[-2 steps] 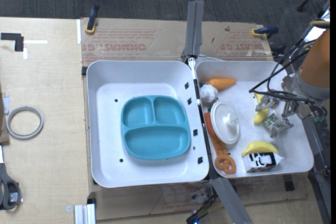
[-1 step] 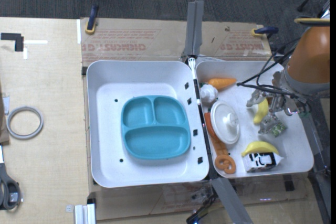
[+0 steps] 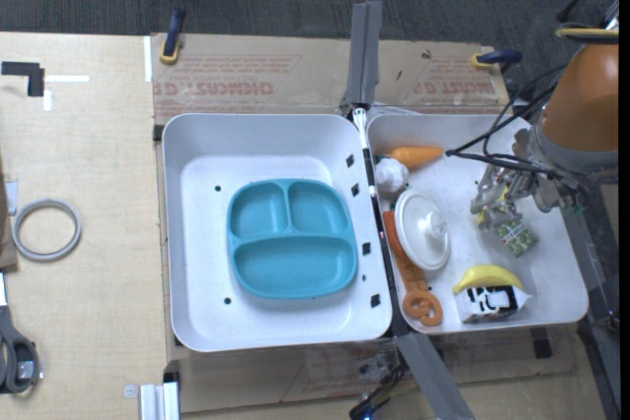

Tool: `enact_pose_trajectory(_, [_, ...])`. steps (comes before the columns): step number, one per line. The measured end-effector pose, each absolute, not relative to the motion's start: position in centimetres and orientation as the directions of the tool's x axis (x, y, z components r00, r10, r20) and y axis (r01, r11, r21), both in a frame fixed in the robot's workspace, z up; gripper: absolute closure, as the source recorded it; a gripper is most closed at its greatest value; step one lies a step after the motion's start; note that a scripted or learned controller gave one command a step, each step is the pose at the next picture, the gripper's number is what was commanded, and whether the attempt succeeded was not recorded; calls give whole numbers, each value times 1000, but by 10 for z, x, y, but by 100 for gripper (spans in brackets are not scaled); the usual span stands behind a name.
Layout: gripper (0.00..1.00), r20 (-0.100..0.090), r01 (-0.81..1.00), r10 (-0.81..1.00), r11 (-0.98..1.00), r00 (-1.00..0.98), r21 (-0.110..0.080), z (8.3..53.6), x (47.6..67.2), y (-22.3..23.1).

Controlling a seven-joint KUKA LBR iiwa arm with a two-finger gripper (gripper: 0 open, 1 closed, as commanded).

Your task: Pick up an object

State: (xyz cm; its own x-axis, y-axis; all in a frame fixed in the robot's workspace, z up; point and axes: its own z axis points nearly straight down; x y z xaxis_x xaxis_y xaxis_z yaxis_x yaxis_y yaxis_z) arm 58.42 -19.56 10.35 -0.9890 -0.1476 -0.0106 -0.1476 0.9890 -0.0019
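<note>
Two shallow white bins sit side by side on the bench. The left bin (image 3: 187, 211) holds a blue divided plate (image 3: 292, 239), lying flat near its middle. The right bin (image 3: 561, 295) holds a scatter of small things: a carrot (image 3: 415, 154) near the back wall, a white ball (image 3: 391, 175) just in front of it, a white lid with a knob (image 3: 423, 229) near the divider, an orange strip (image 3: 396, 246) partly under that lid, a brown pretzel (image 3: 423, 307) at the front, and a banana (image 3: 487, 277) resting on a black and white box (image 3: 489, 302) near the front right. The arm reaches in from the right, its orange band (image 3: 586, 98) above the right bin, and the gripper (image 3: 497, 200) hangs low over the bin's right half. Just beneath and beside its tips lies a small green and white packet (image 3: 515, 236). I cannot tell how far apart the fingers stand, nor whether they touch the packet. A grey ring (image 3: 44, 229) lies on the bench, well left of the bins.
</note>
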Motion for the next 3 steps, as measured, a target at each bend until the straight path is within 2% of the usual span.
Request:
enact_pose_trajectory(1, [100, -6, -35, -35, 999, -999, 0, 220, 595, -150])
enact_pose_trajectory(2, [100, -1, -72, -72, 997, -997, 1, 127, 507, -146])
enact_pose_trajectory(3, [100, -2, -183, -183, 983, -983, 0, 92, 496, -123])
